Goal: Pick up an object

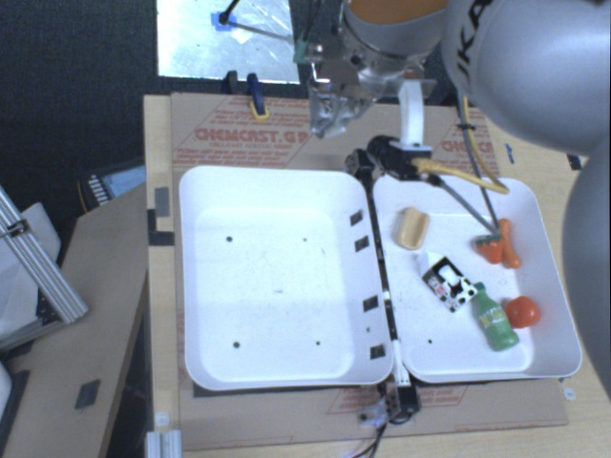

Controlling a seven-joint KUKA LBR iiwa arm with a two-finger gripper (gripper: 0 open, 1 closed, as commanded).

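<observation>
1. I work over a bench (162, 284) topped with brown cardboard printed in red letters, and a dark floor lies beyond it at the upper left.
2. A shiny metal sheet (224, 22) lies at the far edge, with a bit of blue on it and a thin black line running across.
3. Silver aluminium rails (33, 265) lean at the left margin, next to a dark vented block.
4. Two white bins sit side by side, touching along a row of black clips: the left bin (191, 256) and the right bin (554, 342).
5. I count five things in the right bin: one tan block (412, 228), one orange carrot (500, 242), one black-and-white patterned piece (448, 282), one green bottle (495, 320) and one red tomato (522, 311).
6. The tan block lies near the dividing edge; the bottle lies just beside the tomato, close to the patterned piece.
7. My arm (516, 46) comes in from the right, grey with its orange band high up.
8. My pincer (329, 117) hangs above the cardboard behind the bins, well apart from all five things; I cannot tell whether it is apart or together.
</observation>
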